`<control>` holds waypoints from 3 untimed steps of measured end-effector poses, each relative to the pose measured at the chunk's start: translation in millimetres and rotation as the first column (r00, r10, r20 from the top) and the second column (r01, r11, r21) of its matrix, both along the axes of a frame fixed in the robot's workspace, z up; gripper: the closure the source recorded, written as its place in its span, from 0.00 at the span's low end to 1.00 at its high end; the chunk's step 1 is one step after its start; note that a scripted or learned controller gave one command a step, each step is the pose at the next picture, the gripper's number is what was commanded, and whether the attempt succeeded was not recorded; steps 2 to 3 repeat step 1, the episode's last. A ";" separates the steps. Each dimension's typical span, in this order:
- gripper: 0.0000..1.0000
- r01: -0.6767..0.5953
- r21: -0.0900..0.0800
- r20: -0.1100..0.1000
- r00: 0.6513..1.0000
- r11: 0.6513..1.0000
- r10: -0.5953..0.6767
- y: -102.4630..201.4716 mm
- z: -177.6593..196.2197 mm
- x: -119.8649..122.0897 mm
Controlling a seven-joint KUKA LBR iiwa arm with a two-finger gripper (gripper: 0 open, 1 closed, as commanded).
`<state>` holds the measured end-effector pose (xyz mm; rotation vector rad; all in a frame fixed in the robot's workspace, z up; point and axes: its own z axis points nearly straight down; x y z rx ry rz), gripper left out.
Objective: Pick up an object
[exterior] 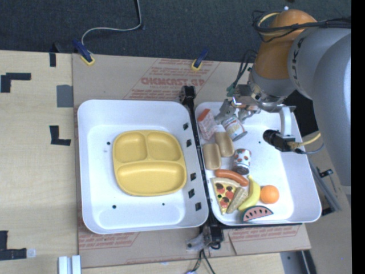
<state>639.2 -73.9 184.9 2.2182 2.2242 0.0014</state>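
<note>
The big grey arm (319, 67) with its orange band reaches in from the right, over the far end of the right bin (299, 196). The left bin (91, 153) sits just beside it and holds a yellow plate (150, 161) with three parts. The gripper (236, 108) hangs low over the far left corner of the right bin, right by a small can (234, 128) and a red and white packet (206, 122). I cannot tell how wide it is, or if it has hold of anything. Nearer to us lie two bread rolls (218, 150), a hot dog (231, 177), a pizza slice (224, 195), a banana (251, 194), an orange (269, 194) and a watermelon slice (258, 214).
</note>
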 end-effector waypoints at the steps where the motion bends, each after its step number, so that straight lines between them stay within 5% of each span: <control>1: 1.00 0.001 0.000 -0.002 1.000 1.000 -0.001 -9.0 40.3 -52.8; 3: 1.00 0.001 0.000 -0.002 1.000 1.000 -0.001 -9.0 40.3 -52.8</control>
